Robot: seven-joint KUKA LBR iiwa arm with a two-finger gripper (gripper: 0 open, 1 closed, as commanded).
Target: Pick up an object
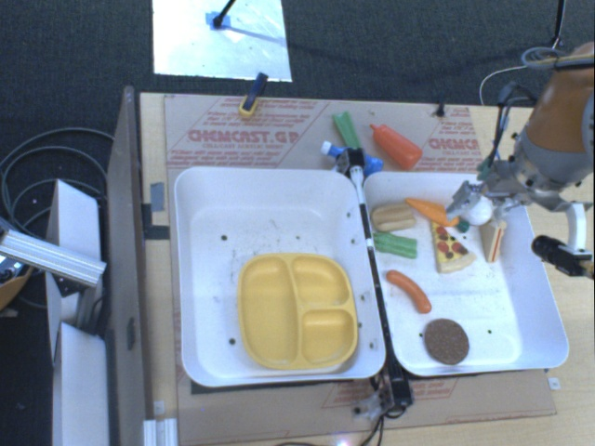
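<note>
- Gripper [476, 207] over the right white bin's [535, 286] far edge; finger state: cannot tell.
- Descend straight on the orange plastic carrot [430, 211], clear of the pizza-slice toy [451, 248].

In the right bin [530, 337] we see toy foods: a tan bread roll [393, 217] at the upper left, an orange carrot [429, 211] slanting beside it, a green pod [395, 244] below, a pizza slice [452, 246] lying flat, a red-orange sausage [409, 290] set diagonally, and a brown round patty [447, 340] near the front.
</note>
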